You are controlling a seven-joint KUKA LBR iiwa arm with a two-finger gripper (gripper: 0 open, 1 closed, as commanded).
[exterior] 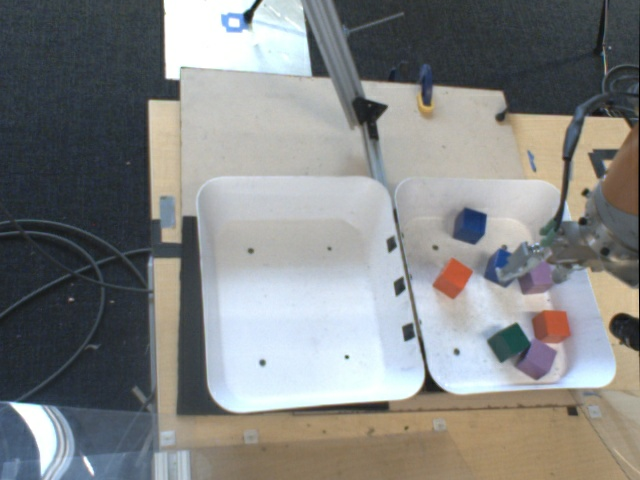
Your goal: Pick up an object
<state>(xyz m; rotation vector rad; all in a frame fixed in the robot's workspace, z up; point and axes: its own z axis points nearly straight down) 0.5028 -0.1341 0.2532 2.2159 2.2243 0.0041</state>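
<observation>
- The arm (612,223) comes in from the right and is cut off by the edge of the view, so little beyond its wrist end shows.
- The gripper (522,265) is low over the right bin (420,208), and its metal parts blur into the blocks around it.
- Whether its fingers are open or closed cannot be told; nothing can be seen clearly held between them.
- A blue block (497,265) sits at the gripper's left side, partly hidden by it, and whether the two touch is unclear.
- A pale purple block (538,278) lies just below and right of the gripper tip, also partly covered.
- The right bin holds the rest of the blocks too: a second blue block (469,225) toward the back, well apart from the others.
- An orange block (452,278) lies left of the gripper, near the bin's middle.
- Toward the front right corner, a red-orange block (551,325) sits just above a purple block (537,359), with a green block (509,342) just beside them on the left.
- The left bin (215,298) stands side by side with the right one, their rims touching along the middle.
- A grey pole (335,43) slants down from the top of the view to the back edge of the bins.
- Dark cables (60,268) lie on the floor to the left of the bench (290,118).
</observation>
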